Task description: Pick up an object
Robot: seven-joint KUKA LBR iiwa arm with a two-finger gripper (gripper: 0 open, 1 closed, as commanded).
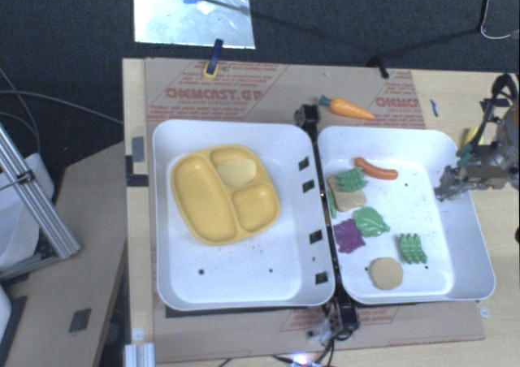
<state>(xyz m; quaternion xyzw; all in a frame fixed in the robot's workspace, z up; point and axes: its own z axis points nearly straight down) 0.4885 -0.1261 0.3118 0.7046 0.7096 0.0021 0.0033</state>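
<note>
The right bin (455,276) holds several toy foods. An orange-red sausage (376,169) lies near the back, with a sandwich slice topped in green (348,188) just in front of it. Further forward are a green lettuce leaf (371,220), a purple piece (348,235), a ridged green piece (413,248) and a round tan biscuit (386,273). My gripper (449,187) hangs over the right rim of this bin, well to the right of the sausage, touching none of the foods.
The left bin (175,276) holds a yellow divided plate (223,195). An orange carrot (347,107) lies on the cardboard behind the bins. A blue and yellow clip (214,59) sits further back left. A metal frame (32,195) stands at the left.
</note>
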